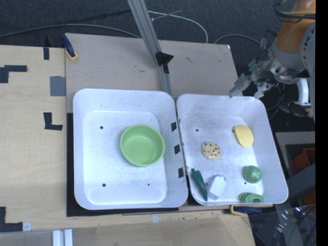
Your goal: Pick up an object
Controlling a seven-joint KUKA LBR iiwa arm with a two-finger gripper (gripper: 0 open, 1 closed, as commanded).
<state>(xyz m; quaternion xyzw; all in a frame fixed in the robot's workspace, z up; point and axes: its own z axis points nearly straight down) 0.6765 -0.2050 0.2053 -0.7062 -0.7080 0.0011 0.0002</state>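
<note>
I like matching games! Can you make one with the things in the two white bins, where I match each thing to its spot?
Things:
1. bowl
2. cookie
3. yellow piece
4. green ball

Places:
A. right bin, near its middle
B. right bin, by the right wall, lower half
C. middle of the left bin
D. right bin, upper right part

Pairs: 1-C, 2-A, 3-D, 4-B
</note>
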